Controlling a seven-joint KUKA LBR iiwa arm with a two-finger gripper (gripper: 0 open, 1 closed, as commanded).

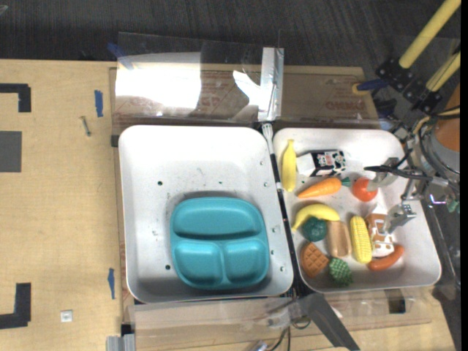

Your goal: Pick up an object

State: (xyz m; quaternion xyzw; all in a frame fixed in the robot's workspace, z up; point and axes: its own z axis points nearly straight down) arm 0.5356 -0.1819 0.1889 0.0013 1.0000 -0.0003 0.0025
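The right bin holds several toy foods. A yellow banana, a black-and-white carton and a carrot lie at its back. A red tomato sits beyond them to the right. Nearer the front lie a second banana, a dark green piece, a hot dog bun, a corn cob, a waffle, a green leafy piece and a red sausage. My gripper hangs low over the bin's right side, just right of a white and orange piece.
The left bin holds a teal divided plate. A clear plastic sheet and a metal bracket stand behind the bins. The arm's grey body and orange band crowd the right bin's right edge. Yellow poles slant at the top right.
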